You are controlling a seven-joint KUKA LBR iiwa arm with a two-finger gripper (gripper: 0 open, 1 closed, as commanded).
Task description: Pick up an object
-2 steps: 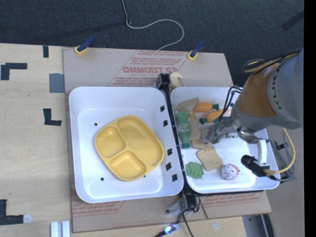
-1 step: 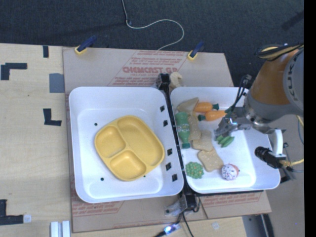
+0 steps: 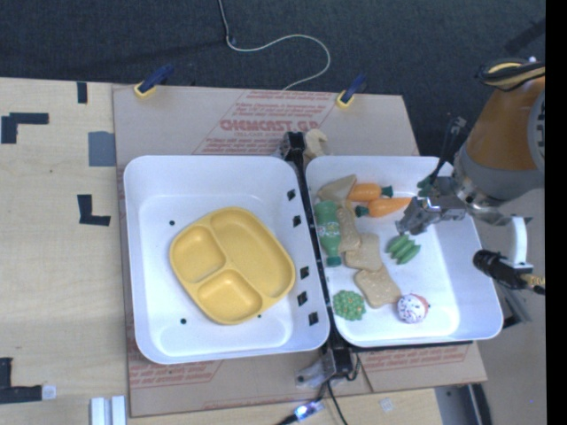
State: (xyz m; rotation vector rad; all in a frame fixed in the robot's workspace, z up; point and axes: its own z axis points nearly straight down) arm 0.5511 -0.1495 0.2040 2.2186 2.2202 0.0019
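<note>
red "CHEMCAST" lettering on cardboard sheet, smaller print below unreadable

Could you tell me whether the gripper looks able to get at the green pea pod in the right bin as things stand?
Probably yes: the gripper hovers just above the pea pod, which lies apart from other items.

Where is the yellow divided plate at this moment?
In the camera view, the yellow divided plate lies in the left bin, near its middle, across the central divider from the toy food in the right bin.
</note>
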